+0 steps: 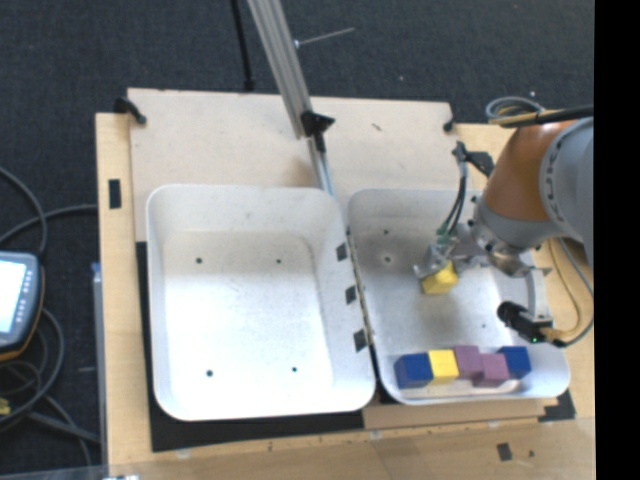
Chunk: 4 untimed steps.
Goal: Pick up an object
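Note:
A small yellow block (439, 280) sits in the middle of the right bin (395, 233), right at the tip of my gripper (437, 267). The gripper comes down from the grey and orange arm (530, 183) at the right, and its metal fingers (431, 264) stand around the block's top. Whether the block rests on the bin floor or hangs just above it is hard to tell. Along the right bin's front wall lies a row of blocks: blue (411, 369), yellow (443, 365), purple (480, 364) and blue (515, 359).
The left bin (245, 298) stands beside the right one, a divider with black clips (352, 294) between them. A slanted aluminium post (285, 53) rises behind the bins. Cables (535, 328) hang off the arm over the right bin's right edge.

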Each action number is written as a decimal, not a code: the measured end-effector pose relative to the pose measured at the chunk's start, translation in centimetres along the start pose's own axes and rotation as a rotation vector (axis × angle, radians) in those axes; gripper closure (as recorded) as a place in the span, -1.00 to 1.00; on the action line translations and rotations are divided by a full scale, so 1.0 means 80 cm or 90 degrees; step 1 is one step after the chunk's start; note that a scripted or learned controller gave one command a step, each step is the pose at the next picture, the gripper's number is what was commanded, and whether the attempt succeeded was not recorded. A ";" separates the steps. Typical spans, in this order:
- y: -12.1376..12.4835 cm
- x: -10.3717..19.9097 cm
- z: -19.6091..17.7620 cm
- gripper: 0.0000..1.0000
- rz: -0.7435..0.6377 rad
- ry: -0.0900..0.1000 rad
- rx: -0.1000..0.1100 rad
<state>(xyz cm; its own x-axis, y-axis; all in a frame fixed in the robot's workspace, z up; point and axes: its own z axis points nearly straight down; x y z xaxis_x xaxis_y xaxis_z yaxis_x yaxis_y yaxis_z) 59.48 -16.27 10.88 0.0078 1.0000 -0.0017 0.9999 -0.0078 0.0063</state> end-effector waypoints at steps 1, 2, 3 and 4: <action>0.002 0.017 0.004 1.00 -0.007 0.001 0.003; -0.015 0.045 0.006 1.00 -0.007 -0.004 -0.007; 0.026 0.134 -0.117 1.00 -0.010 0.001 -0.002; -0.035 0.201 -0.110 1.00 -0.009 0.002 0.005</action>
<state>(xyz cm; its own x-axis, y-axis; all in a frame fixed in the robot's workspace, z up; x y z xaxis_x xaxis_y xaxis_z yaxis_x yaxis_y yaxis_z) 56.77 -0.15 19.64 -0.0065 1.0000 0.0017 1.0000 0.0065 -0.0020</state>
